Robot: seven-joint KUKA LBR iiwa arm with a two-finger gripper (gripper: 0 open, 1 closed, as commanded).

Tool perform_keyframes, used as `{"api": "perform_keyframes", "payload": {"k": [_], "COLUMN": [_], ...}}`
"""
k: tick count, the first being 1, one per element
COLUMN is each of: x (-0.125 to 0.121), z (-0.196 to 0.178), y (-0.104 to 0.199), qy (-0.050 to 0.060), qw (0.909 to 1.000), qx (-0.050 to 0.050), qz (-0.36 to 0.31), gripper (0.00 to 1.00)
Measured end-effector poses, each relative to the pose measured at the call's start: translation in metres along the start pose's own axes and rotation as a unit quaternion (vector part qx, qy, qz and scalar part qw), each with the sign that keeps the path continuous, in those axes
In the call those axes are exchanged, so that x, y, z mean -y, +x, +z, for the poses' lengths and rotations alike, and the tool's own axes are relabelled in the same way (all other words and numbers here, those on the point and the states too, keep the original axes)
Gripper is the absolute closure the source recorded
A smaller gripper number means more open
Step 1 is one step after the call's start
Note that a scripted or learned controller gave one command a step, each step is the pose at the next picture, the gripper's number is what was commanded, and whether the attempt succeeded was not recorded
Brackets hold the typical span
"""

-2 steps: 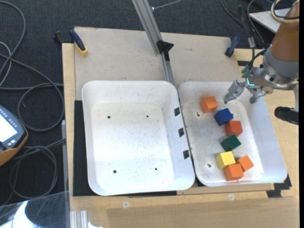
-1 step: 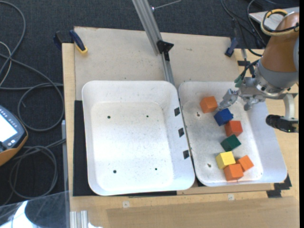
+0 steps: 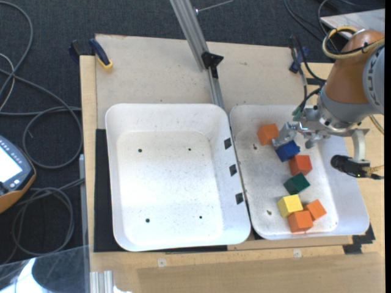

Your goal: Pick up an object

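The gripper [image 3: 292, 140] is low in the right bin [image 3: 348, 215], right over the blue block [image 3: 287, 151]. I cannot tell if it has the block. An orange block [image 3: 267, 133] sits close by. It should squeeze just the blue one, then lift slowly and straight up

Reaches in from the right with one grey arm [image 3: 366, 84], orange band uppermost, wrist bent steeply downward. Hangs the claw [image 3: 297, 134] low at the arm's left end, pointing down and leftward. Too small and cluttered there to tell more.
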State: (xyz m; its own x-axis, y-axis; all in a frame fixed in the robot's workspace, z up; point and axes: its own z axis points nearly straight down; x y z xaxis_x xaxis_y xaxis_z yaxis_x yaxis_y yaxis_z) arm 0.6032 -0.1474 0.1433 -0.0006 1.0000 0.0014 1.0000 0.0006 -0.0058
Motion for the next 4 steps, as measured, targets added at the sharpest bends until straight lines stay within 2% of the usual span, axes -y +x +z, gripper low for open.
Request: {"api": "perform_keyframes", "payload": {"k": [1,2,3,4], "x": [0.001,-0.001,-0.008,-0.010], "z": [0.047,0.033,-0.013,-0.078], "y": [0.001,0.001,0.000,0.001], "qy": [0.000,-0.003,-0.006,-0.007], "qw": [1.0000,1.0000,1.0000,1.0000], "qx": [0.000,0.000,0.001,0.002], "qz": [0.000,0.000,-0.001,-0.001], "gripper": [0.00,1.00,1.00,1.00]}}
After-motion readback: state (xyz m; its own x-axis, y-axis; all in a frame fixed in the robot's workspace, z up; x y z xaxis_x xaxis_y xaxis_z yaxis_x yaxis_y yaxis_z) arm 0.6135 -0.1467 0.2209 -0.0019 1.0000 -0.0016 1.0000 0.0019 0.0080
